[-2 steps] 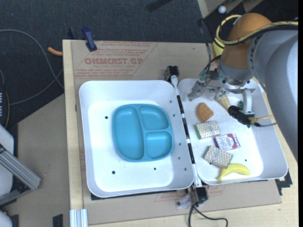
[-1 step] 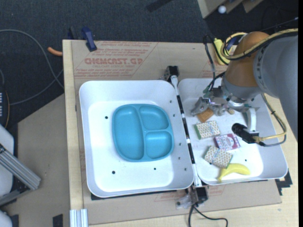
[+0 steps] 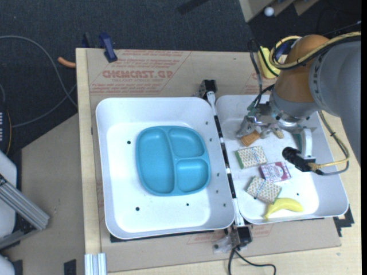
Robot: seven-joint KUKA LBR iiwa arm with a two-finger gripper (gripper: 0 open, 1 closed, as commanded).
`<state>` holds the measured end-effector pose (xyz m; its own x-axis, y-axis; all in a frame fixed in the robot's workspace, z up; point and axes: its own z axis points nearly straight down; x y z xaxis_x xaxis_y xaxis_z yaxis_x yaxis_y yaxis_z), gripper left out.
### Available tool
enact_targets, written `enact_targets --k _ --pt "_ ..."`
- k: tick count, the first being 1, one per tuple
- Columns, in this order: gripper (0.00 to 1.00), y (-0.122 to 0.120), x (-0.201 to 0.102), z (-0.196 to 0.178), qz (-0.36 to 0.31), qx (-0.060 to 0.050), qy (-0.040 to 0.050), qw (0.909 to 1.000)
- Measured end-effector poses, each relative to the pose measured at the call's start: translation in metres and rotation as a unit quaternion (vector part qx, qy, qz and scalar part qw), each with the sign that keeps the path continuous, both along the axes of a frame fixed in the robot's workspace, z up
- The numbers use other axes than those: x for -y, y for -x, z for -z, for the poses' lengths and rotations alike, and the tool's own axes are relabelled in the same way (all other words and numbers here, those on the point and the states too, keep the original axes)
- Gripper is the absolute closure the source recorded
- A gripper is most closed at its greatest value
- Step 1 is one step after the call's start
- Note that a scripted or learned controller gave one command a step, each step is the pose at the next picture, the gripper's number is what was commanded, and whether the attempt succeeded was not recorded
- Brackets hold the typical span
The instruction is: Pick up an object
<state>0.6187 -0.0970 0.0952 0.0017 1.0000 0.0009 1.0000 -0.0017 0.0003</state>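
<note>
My gripper (image 3: 256,124) is low in the far left part of the right bin (image 3: 332,179), under the grey arm with its orange band (image 3: 298,73). Right beneath it lies a small brown object (image 3: 249,137), touching or nearly touching the gripper. I cannot tell whether it is gripped. Toward the front lie a green patterned packet (image 3: 252,156), a purple packet (image 3: 273,171), a speckled packet (image 3: 264,189) and a yellow banana (image 3: 284,207).
The left bin (image 3: 114,153) holds a blue divided plate (image 3: 172,159). A black ridge (image 3: 221,148) separates the two bins. A black part with a yellow cable (image 3: 298,158) hangs over the right bin beside the packets.
</note>
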Motion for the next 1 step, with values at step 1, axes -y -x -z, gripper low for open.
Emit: enact_targets --k 1 --pt "1.0 0.0324 -0.0642 -0.0901 -0.002 0.001 0.0 1.0"
